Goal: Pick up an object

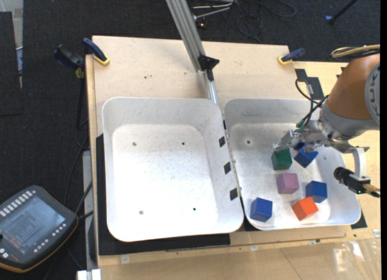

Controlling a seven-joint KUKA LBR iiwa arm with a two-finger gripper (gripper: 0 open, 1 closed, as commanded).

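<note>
The right bin (254, 115) holds several small cubes. A green cube (281, 160) and a blue cube (306, 157) lie side by side near the bin's middle. My gripper (295, 143) hangs low just above and between these two, reaching in from the right under the orange wrist band (357, 91). Nearer the front lie a purple cube (288, 182), a second blue cube (316, 190), an orange cube (305, 208) and a third blue cube (261, 208). Nothing is seen lifted off the bin floor.
The left bin (160, 170) stands beside the right one, with a shared raised rim between them. A slanted metal pole (184, 22) rises from the back of the bench. Clamps sit at the bench's far corners. A teach pendant (30, 227) lies at the lower left.
</note>
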